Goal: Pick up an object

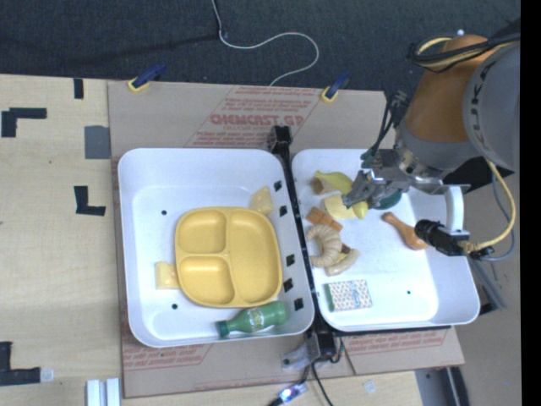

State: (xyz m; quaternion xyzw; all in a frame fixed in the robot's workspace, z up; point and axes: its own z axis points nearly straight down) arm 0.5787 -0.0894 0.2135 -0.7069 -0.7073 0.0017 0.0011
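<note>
Yellow piece (345,206) sits in the right bin (439,299), just under the gripper (365,194).

The arm (456,100) reaches in from the right, its gripper low over the bin's upper left part, right at the yellow piece; whether the fingers are spread or closed on it cannot be told, as the wrist hides them. A banana (332,180) lies just beyond, an orange piece (324,219) and a tan curled pastry (331,250) lie nearer the divider, a wooden spoon (404,229) lies to the right, and a patterned card (348,294) rests near the front rim. In the left bin (144,227) a yellow divided plate (228,256) fills the middle, with a green bottle (252,320) lying on its side at the front and pale wedges (166,275) at the plate's edges.
</note>
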